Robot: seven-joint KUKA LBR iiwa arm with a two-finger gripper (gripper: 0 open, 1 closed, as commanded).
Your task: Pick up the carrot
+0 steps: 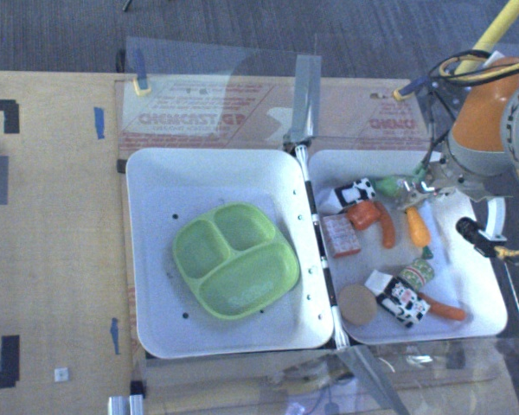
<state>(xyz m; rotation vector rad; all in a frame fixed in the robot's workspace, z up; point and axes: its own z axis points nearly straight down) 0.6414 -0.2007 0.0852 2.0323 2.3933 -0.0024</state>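
An orange carrot [417, 226] lies in the right bin [489, 318], pointing up and down in the view, with a small green bit at its lower end. My gripper [414, 197] hangs right over the carrot's upper end, close to it or touching it. The grey arm with its orange band [484, 119] comes in from the upper right. A second orange-red, carrot-like piece [447, 311] rests near the bin's lower right corner.
Crowded around the carrot are a red sausage [386, 228], a red-orange piece [362, 214], a black-and-white toy [356, 190], a green item [387, 184] and a pink packet [340, 234]. Lower down sit a tan disc [357, 303] and a green can [418, 273]. The left bin [156, 180] holds a green divided plate [235, 259].
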